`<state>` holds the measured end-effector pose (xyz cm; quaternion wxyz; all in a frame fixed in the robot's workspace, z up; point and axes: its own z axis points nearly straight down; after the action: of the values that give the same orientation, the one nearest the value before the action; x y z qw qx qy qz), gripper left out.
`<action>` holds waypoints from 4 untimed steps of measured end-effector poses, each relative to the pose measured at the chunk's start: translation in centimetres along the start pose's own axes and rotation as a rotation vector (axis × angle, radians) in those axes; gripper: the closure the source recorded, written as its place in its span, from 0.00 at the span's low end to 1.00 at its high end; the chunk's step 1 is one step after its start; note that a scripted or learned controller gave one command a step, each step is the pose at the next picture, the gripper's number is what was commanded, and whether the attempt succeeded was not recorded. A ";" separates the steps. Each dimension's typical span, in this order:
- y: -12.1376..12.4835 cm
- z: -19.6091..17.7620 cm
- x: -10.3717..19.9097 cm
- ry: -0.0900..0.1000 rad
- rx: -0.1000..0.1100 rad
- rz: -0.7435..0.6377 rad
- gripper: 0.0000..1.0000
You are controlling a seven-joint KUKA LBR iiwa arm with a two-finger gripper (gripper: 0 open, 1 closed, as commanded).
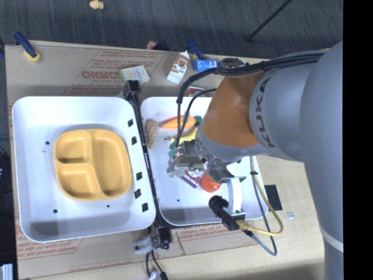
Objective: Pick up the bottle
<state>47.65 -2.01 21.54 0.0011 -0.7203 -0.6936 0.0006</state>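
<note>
Two shallow white plastic bins sit side by side on a cardboard-covered bench (87,69) printed with red lettering. The left bin (35,156) holds one thing: a yellow plate (93,162) with three compartments, smooth and rounded at the corners, lying flat near the middle. A black strip with white tabs runs along the seam between the two bins.

The right bin (175,212) is more crowded. One grey arm (291,104), with its broad orange band above the wrist, reaches in from the right and covers much of it. The gripper (185,163), a metal block, is low over the bin's middle, and I cannot tell how it is set. Just beneath and beside it lies what looks like the bottle (201,181): a small dark body with a rounded red end, lying on its side on the bin floor, partly hidden by the wrist. Above the gripper I count one orange, carrot-shaped piece (173,122), one yellow piece (187,134) next to it, and one tan, rough-textured brush-like thing (152,132) against the left wall.

On the bench beyond the bins sit one small printed carton (179,67), one patterned green-and-white packet (135,73), and two blue clamps, one at the far left corner (27,46) and one near the carton (198,57). One yellow cable (265,212) loops off the arm near the front edge.
</note>
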 end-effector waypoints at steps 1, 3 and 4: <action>0.0 2.4 -1.7 0.001 0.004 -0.167 1.00; -0.2 2.4 4.1 0.001 0.006 -0.656 1.00; 0.0 -7.4 0.1 -0.002 -0.002 -0.652 1.00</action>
<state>47.69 -1.89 28.92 -0.0003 -0.4603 -0.8878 0.0003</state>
